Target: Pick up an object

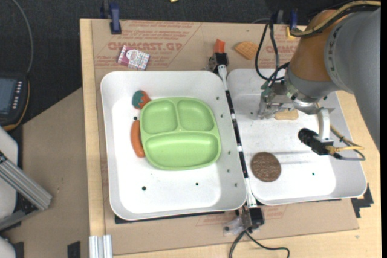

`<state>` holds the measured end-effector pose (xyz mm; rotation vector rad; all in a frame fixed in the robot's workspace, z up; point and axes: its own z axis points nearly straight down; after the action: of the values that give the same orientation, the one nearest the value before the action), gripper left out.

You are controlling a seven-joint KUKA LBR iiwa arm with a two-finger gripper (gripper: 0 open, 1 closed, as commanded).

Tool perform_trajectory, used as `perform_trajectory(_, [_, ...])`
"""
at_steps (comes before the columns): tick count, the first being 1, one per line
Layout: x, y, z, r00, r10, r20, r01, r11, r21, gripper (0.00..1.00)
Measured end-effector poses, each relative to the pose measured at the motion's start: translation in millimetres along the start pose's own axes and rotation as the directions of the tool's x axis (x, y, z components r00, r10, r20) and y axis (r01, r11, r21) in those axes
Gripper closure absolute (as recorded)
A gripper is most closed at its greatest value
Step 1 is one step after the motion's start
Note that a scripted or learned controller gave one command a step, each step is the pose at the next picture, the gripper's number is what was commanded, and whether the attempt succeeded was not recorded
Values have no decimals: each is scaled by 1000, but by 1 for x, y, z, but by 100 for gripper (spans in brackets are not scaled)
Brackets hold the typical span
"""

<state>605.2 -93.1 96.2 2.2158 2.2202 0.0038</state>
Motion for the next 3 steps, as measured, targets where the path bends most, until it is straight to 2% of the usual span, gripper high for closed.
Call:
perform_trajectory(1, [-47,-34,-107,1000,7,2,-7,1000,-3,100])
perform_trajectory(2, [-44,-34,-101,1000,2,-1,-2,1000,4,0])
perform_trajectory(3, [-70,-7,0,1000,3,-2,-3,1000,9,0])
